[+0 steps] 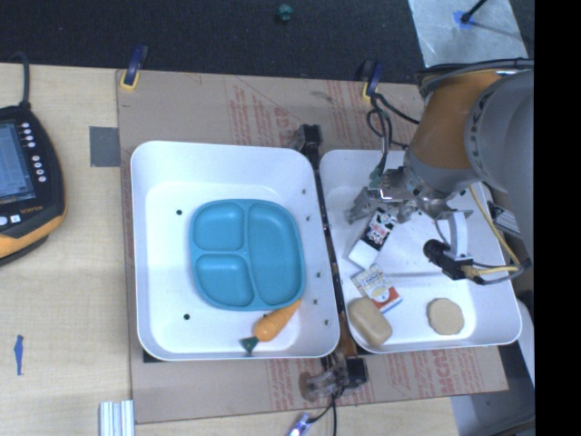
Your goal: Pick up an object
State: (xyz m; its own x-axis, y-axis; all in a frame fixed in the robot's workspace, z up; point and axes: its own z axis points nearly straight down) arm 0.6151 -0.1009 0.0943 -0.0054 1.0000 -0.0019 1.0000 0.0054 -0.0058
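the pincer hangs over the right bin, just above a small printed card pack; i cannot tell its state. the pack looks light, flat and slippery; take its long edges.

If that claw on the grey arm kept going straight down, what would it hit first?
Probably the small black-and-white patterned packet, which lies just below the gripper in the right white bin. Depth is hard to judge from above.

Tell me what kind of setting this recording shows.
Probably a robotics lab bench set up for grasping trials: two white bins clamped on cardboard, a teach pendant at the bench edge, and toy items like a carrot.
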